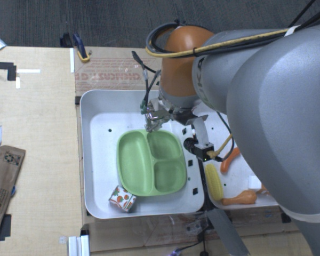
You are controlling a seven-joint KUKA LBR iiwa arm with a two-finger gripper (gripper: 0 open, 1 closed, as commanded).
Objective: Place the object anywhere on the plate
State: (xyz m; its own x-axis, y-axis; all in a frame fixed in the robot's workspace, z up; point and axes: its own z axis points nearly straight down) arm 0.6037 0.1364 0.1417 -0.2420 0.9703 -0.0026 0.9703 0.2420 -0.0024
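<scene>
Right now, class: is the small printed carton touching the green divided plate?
Cannot tell. In the camera view the carton sits at the plate's lower left rim, too close to show contact or a gap.

corn cob (214, 183) – carrot (230, 160) beside

my end effector (156, 117) over far rim of green plate (151, 162) | small carton (122, 199) beside plate's near corner | corn (214, 181) next bin over

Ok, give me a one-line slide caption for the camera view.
KUKA arm's gripper above the far rim of a green divided plate in the left bin; small carton beside the plate.
</scene>
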